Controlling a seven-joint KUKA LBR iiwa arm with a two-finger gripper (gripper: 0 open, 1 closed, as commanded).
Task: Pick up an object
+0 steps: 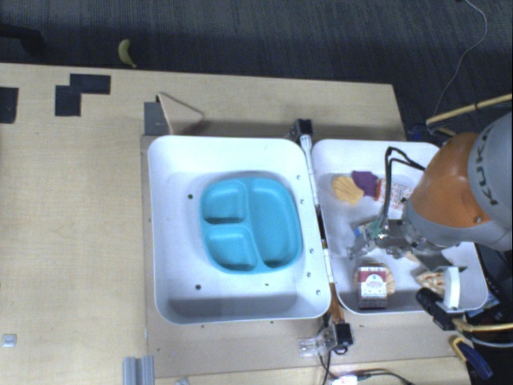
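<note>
The hand [375, 235] hangs low in the right bin [337, 291], its state unreadable, among a yellow piece [347, 188], purple piece [367, 183] and red-and-white packet [373, 285], so it risks closing on bare floor between them.

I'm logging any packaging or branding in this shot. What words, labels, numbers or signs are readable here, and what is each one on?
"KU": black letters on the arm's grey casing, cut off at the picture's edge.
Small red and white packet in the right bin: it bears print, too blurred to read.
White item by the arm: red marks, unreadable.
Blue tray in the left bin: no text seen.
</note>
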